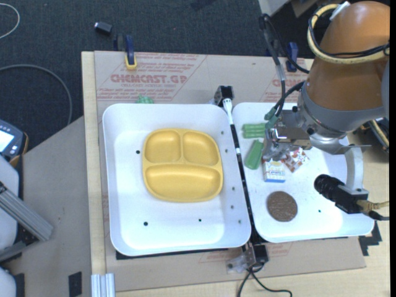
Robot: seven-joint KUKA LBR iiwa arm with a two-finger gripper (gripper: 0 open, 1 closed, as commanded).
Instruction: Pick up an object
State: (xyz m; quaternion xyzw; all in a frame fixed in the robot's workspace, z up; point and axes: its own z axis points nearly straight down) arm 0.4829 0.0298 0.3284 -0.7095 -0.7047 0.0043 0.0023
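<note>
I am looking down at the bench from my remote seat, and the arm (pixel 346 73) is reaching in from the right and hanging over the right bin (pixel 309 231). The gripper (pixel 273 158) is pointing down into the left part of that bin, just above a small blue and white carton (pixel 275 172), which is the thing nearest to it and is lying flat on the bin floor. I am not able to tell whether the gripper is open or closed, and I am not seeing the carton or anything else held in it. A red and white wrapper (pixel 297 158) is lying just beside the carton on its right. Two green blocks are sitting to the left of the gripper: the upper green block (pixel 253 130) is lying crosswise, and the lower green block (pixel 253 155) is lying at a tilt close to the bin's left wall. A brown disc (pixel 282 206) is resting flat, nearer the front edge and apart from the carton. In the left bin (pixel 114 184), a yellow plate (pixel 182 164) with three compartments is sitting right side up near the middle. Both bins are touching along their shared edge.
</note>
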